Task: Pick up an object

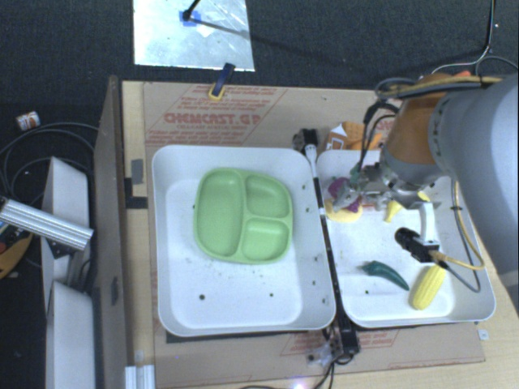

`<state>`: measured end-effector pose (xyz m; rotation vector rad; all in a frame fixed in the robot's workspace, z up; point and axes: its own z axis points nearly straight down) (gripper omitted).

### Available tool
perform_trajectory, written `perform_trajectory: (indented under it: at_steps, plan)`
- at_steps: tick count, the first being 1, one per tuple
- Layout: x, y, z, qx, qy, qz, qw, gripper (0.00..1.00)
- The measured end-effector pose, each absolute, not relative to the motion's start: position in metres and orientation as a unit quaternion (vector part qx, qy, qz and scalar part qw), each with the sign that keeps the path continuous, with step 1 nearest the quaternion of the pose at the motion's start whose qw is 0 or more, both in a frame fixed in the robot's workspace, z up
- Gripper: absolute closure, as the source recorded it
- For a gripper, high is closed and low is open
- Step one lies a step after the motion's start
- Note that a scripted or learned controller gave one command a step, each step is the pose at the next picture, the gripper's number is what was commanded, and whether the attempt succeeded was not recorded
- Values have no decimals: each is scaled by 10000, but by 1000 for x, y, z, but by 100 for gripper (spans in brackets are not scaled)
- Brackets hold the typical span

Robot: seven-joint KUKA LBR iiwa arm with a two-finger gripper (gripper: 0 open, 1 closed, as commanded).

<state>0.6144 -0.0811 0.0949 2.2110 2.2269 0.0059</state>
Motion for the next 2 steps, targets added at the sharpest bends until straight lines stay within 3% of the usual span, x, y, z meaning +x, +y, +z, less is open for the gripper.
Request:
perform_trajectory:
  at_steps: [1,2]
  plan:
    - [659,-88,85,7050,7092,12,9,0]
    - [659,-89,96,7039,7103,11,28,100]
